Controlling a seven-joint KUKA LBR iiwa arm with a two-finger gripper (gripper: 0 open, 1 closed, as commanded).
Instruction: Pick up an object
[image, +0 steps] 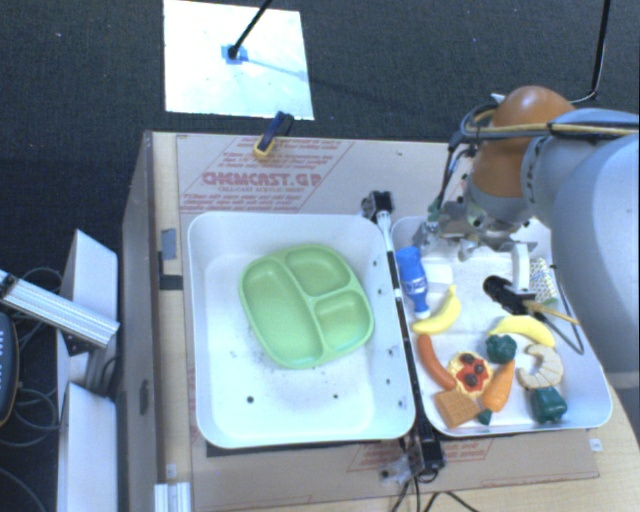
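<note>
My gripper (466, 236) hangs over the far end of the right bin (590, 400), below the orange wrist band. Just to its left, a blue bottle (411, 281) lies along the bin's left wall. Nearer the front lie a yellow banana (440, 314), a red sausage (435, 361), a pizza slice (470, 372), a carrot (500, 385), a tan cracker (457, 406), a dark green broccoli (501, 348), a second banana (527, 329), a pale biscuit piece (541, 368) and a green pepper (548, 404). Nothing is seen held by the gripper.
The left bin (230, 400) holds a green divided plate (306, 304). A white-handled tool (385, 235) lies along the rim between the bins. A yellow and black object (272, 136) sits on the cardboard behind the bins.
</note>
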